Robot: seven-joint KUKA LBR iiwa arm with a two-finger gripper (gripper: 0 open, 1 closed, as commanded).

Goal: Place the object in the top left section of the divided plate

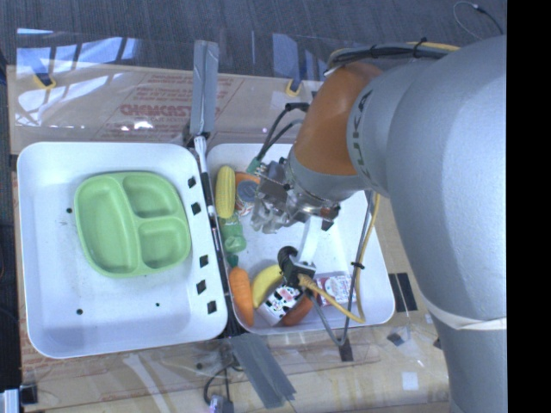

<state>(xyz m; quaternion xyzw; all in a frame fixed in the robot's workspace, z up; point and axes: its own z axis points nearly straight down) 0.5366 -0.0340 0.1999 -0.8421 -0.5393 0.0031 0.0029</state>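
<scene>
Figure: the picking stage, seen from above. The grey arm with its orange band reached in over the right-hand shallow white bin (379, 304), and its two-finger gripper (274, 218) hung low inside that bin, just beside the yellow corn cob (225, 191) that lay along the bin's left wall. Whether the jaws stood open or closed could not be told, since the wrist hid them from above; nothing was visibly held between them.

The bin held a cluster of toy foods. Taking the corn cob as landmark: a small green piece (232, 233) lay just below it, an orange carrot (241, 296) farther below along the same wall, and a yellow banana (267, 280) to the right of the carrot, touching a black-and-white patterned item (281, 301). A wrapped packet with red print (332, 285) lay to the right of that group. Which of these was the intended object could not be settled from the view; the gripper was nearest the corn cob and the green piece.

The light green divided plate (103, 248) sat in the left-hand white bin (43, 317), well apart from the corn cob, with all three sections bare.

Judged stage: grasp attempt, transfer not yet begun. The next move would call for a confirmed grip on a single item, a lift clear of the bins' shared divider (207, 222), then travel leftward to the plate's upper-left section.
</scene>
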